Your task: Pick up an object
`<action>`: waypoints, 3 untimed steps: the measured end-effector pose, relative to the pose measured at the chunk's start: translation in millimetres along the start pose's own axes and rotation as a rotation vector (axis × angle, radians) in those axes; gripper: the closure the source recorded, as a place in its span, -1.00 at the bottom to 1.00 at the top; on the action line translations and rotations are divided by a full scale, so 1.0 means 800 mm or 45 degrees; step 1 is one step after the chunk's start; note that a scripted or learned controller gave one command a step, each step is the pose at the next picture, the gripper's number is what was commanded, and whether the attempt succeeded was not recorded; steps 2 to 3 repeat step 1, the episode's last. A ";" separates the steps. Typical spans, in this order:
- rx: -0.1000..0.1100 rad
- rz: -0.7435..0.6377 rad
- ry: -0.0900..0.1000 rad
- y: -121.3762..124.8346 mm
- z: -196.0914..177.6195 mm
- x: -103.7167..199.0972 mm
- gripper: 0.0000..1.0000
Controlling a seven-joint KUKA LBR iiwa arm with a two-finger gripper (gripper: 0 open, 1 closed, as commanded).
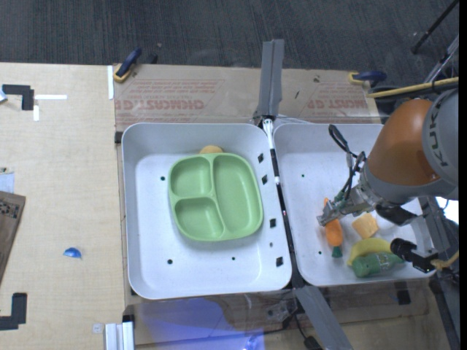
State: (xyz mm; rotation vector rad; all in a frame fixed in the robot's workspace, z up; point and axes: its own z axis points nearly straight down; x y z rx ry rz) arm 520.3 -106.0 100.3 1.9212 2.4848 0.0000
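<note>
Low in the right bin [306, 195], toward the bottom right of the frame, a small heap of toy food sits nearest the camera: a green vegetable-like piece [376, 265] lies at the bottom, a yellow banana-like piece [370, 248] rests against its upper edge, and a pale yellow chunk [365, 226] sits just above that. To their left an orange carrot [333, 234] with a green tip points down the frame, close beside the yellow pieces.

Right above the carrot hangs the arm's gripper [334, 211], its fingers very near the carrot's upper end; whether they are open or closed, or touching the carrot, cannot be told from here. Behind it the orange band [398, 152] and grey body of the arm [445, 133] fill the right side of the frame.

Left of this, the other white bin [146, 268] holds a light green divided plate [216, 196] with three compartments, tilted slightly. A small yellowish object [211, 150] peeks out at the plate's upper rim.

Both bins rest on the desk [58, 195], where a small blue item [71, 253] lies at the far left.
</note>
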 end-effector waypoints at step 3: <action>0.003 0.202 -0.001 -0.004 -0.140 0.068 1.00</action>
